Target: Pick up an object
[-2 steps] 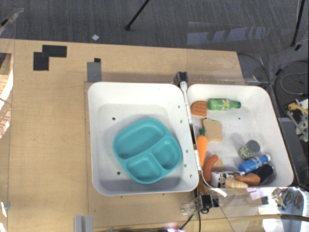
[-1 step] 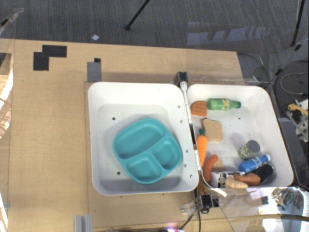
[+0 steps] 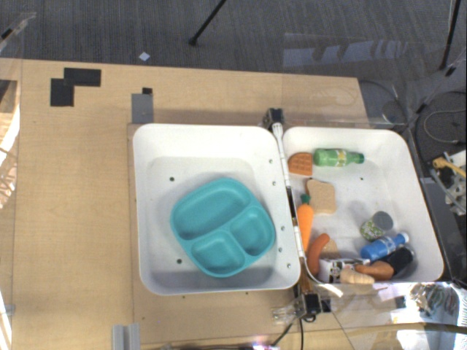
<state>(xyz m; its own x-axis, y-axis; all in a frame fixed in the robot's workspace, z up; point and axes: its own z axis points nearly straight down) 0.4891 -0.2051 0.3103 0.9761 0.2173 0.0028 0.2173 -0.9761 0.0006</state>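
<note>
Op, here's where you stood: nothing had been lifted yet, as far as the view showed. Every obj lay on a bin floor, none raised, none btwn any jaws. Pincer state: you couldn't tell, apart or together, so don't assume a grasp.

Candidates for the pick were all in the right bin (image 3: 412, 168). Along its far side lay a green bottle (image 3: 338, 157) on its side, w/ a brown bun-like piece (image 3: 300, 164) just beside it, near the divider. A bread slice (image 3: 322, 196) sat approx mid-bin, and a carrot (image 3: 305, 222) lay below it, close to the divider wall. An orange sausage (image 3: 317, 249) lay nearer the front. The front right corner was crowded: a grey-green can (image 3: 375, 227), a blue bottle (image 3: 381, 247), a dark obj (image 3: 400, 258) and a brown roll-shaped piece (image 3: 376, 270), touching or nearly so.

The left bin (image 3: 146, 195) held a teal divided plate (image 3: 222, 227), nothing in its compartments.

So, judging from this: task at 0 pct. Approach, descent, closing and lift were all left. My guess is the green bottle or the bread slice gave you the easiest pick, since each lay apart from its neighbours.
</note>
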